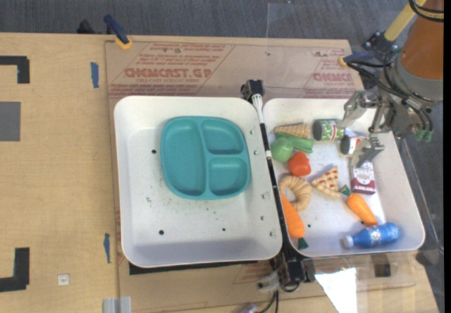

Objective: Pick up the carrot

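Observation:
Two carrot-like toys lie in the right bin (412, 199). One orange carrot (292, 217) with a green tip rests along the bin's left wall near the front. A shorter orange carrot (361, 209) lies near the right side, between a red-and-white carton (363, 179) and a blue bottle (371, 235). My gripper (366, 120) hangs over the bin's back right part, above the carton and well behind both carrots. It stands open, and I see nothing between its fingers.
The right bin also holds a cone (292, 130), a green bottle (325, 130), a green pepper (283, 148), a red tomato (299, 163), a pretzel ring (296, 188) and a pizza slice (326, 181). A teal divided plate (206, 156) lies in the left bin (134, 185).

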Tool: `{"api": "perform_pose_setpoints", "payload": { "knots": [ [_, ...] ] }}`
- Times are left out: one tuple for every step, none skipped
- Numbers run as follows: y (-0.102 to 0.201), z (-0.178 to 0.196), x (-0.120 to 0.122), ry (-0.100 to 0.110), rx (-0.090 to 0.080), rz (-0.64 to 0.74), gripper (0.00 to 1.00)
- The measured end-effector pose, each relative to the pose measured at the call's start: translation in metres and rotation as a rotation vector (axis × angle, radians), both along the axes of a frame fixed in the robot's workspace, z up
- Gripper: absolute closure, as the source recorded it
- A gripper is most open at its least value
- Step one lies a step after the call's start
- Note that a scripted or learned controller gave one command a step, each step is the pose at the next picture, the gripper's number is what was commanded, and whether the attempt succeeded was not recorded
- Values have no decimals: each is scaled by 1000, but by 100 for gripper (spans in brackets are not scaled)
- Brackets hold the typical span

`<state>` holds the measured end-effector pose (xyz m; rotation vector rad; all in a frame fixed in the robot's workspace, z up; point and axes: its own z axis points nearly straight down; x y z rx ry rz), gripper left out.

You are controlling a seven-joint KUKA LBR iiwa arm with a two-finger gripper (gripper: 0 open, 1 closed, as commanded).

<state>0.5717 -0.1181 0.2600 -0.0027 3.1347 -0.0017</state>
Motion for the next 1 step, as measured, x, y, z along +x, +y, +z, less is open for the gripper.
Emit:
{"api": "perform_pose_setpoints", "payload": {
  "knots": [
    [-31,-121,-65,14,3,49,0]
  ]
}}
